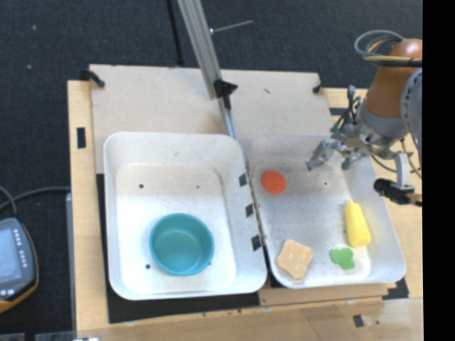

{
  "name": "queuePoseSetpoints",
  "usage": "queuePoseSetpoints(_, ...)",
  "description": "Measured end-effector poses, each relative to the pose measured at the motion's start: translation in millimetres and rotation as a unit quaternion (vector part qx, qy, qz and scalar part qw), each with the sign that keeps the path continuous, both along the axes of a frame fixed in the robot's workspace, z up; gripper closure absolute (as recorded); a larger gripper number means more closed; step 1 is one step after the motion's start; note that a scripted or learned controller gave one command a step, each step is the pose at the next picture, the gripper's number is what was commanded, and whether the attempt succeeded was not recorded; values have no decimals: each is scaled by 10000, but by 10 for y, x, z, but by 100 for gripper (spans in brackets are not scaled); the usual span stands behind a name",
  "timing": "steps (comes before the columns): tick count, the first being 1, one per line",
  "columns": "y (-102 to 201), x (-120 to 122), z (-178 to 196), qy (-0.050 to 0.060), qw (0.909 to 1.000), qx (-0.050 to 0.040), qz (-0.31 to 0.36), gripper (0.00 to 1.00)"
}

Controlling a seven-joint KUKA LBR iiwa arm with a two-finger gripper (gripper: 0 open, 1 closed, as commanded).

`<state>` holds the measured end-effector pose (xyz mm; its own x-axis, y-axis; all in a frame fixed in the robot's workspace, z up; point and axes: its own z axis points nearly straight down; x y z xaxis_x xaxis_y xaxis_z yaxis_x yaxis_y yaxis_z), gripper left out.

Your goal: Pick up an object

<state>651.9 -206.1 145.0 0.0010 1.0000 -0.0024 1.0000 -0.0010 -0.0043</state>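
My gripper (333, 158) hangs over the back right part of the right bin (298, 155), fingers spread open and nothing between them. In that bin lie an orange-red round piece (274, 182) to the gripper's left, a yellow oblong piece (356, 224) below it near the right wall, a small green piece (343, 258) at the front right, and a tan bread-like slab (294, 259) at the front. A teal bowl (181, 244) stands in the left bin (135, 162).
A slanted metal pole (202, 45) rises behind the two bins, ending at a clamp by their shared corner. A dark handheld device (14, 258) lies off the bench at the far left. Cables trail on the bench right of the right bin.
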Motion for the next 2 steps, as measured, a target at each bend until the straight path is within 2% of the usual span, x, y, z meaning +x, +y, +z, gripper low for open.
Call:
queuePoseSetpoints(1,-12,-6,-464,-11,10000,0,-1,0)
queuePoseSetpoints(2,-23,15,-312,-53,10000,-14,0,100)
